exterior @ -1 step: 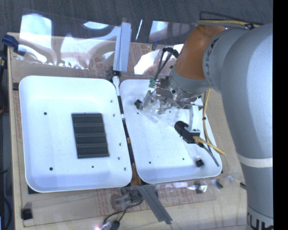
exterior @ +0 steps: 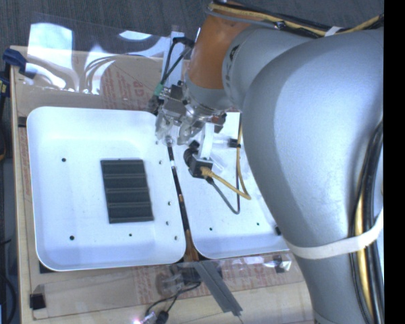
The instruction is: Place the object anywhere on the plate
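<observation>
— Plate point(exterior: 127, 190) position? 
— Dark, ribbed, flat in the left bin point(exterior: 54, 181), well apart from the gripper point(exterior: 172, 130).
— Gripper? 
— Above the bins' shared edge, near the back. Grip state: cannot tell. Object: not identifiable.

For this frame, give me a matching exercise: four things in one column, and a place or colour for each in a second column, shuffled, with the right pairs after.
Things
1. dark ribbed plate
2. left bin
3. gripper
4. band above the wrist

Places and colours
A. orange
B. over the seam between the two bins, near their far edge
C. lying flat in the middle of the left bin
D. white, with small dark dots on its floor

Pairs: 1-C, 2-D, 3-B, 4-A
</observation>
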{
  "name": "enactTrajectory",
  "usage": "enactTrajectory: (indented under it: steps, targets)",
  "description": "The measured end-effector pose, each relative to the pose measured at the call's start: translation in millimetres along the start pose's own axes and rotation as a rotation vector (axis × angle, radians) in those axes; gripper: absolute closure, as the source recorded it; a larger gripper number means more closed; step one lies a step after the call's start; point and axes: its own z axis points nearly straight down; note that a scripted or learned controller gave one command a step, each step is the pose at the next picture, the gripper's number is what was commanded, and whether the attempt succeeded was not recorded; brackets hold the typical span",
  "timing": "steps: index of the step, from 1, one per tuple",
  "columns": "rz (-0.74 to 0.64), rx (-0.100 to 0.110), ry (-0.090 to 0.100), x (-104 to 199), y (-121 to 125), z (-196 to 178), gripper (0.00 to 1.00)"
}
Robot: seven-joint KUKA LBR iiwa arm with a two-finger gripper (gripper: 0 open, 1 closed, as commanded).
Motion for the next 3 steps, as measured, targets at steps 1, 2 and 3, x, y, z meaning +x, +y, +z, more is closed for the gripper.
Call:
enactTrajectory:
  steps: [1,2,3]
  targets:
    - [0.392,-0.001,0.001,94.8,-8.2,0.2,1.0]
    - [0.886,0.0,-0.001,97.0,-54.1,92.3,1.0]
    - [0.525,0.0,0.002,69.4,-24.1,-0.7,1.0]
